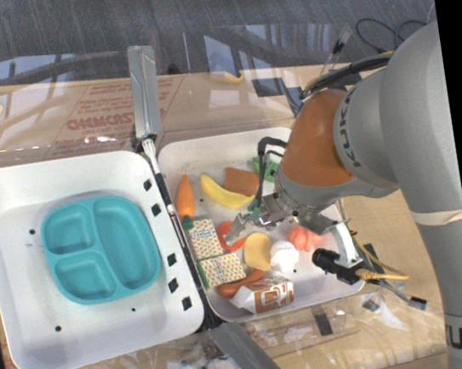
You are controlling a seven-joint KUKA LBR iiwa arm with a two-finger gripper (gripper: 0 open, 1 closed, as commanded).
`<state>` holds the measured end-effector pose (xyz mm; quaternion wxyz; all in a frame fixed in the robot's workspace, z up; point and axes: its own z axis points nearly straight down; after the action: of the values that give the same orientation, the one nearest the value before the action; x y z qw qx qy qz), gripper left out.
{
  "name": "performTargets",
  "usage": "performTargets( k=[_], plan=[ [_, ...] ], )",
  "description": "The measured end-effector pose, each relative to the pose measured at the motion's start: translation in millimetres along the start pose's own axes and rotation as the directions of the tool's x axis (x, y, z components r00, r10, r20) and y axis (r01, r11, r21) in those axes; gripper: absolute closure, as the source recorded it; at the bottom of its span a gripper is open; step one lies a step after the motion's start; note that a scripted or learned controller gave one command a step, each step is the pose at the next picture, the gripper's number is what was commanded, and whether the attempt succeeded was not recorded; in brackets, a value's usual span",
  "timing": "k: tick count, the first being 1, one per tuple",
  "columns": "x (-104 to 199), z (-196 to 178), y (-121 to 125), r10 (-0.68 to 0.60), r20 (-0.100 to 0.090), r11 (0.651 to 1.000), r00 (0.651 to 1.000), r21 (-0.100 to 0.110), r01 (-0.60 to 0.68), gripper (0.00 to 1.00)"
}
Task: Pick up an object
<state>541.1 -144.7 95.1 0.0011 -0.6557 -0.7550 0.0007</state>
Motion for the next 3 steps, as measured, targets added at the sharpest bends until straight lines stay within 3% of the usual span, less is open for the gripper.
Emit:
performTargets(
  k=[1, 2, 3],
  plan=[
    [-25.0, 3.1, -68.7, -0.176, 0.000, 0.984, 0.984, -0.002, 0.176, 0.00],
    [-25.2, -7.8, -67.0, -0.181, 0.002, 0.983, 0.983, -0.004, 0.181, 1.00],
    [45.3, 3.0, -41.8, 0.073, 0.000, 0.997, 0.997, -0.003, -0.073, 1.00]
  ],
)
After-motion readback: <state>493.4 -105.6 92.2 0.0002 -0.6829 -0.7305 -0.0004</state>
